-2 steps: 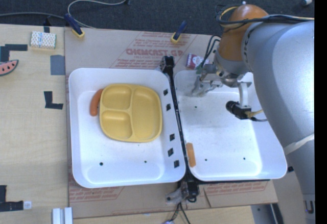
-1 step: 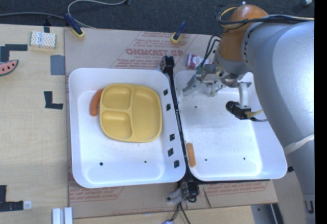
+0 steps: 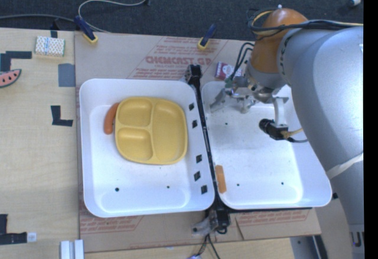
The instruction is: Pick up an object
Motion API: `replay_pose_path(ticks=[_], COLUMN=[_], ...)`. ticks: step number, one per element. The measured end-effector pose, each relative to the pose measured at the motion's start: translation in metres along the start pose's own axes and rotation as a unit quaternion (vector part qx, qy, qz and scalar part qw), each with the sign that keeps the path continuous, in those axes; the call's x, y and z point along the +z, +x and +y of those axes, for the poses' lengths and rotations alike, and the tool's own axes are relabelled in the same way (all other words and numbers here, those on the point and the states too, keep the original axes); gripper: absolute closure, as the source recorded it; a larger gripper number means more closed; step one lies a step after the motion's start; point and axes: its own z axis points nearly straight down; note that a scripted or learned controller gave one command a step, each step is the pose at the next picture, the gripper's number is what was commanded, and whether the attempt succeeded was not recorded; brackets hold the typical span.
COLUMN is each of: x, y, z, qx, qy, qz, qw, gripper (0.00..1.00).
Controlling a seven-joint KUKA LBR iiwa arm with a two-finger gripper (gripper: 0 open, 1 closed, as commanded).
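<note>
My gripper [image 3: 230, 103] hangs over the far left corner of the right bin [image 3: 307, 190], below the grey arm's orange band [image 3: 277, 23]. Its two fingers stand apart, open, with nothing between them. A small orange piece [image 3: 220, 178] lies at the right bin's near left edge, well in front of the gripper. In the left bin [image 3: 94, 193] a yellow divided plate [image 3: 151, 130] lies flat, and an orange sausage-shaped object [image 3: 108, 119] rests against its left side.
A row of black clips [image 3: 198, 134] runs along the seam between the bins. A small red-and-white packet [image 3: 222, 70] lies on the cardboard behind the right bin. Two yellow-and-blue clamps [image 3: 86, 29] [image 3: 207, 39] hold the cardboard's far edge. The arm's bulk covers the right side.
</note>
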Motion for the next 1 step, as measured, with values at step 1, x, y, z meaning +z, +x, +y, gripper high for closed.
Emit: replay_pose_path(ticks=[1], x=[-0.0102], y=[-0.0001], z=[0.0003], qx=[0.000], qy=[0.000], qz=[-0.001], qw=[1.0000], gripper=[1.00])
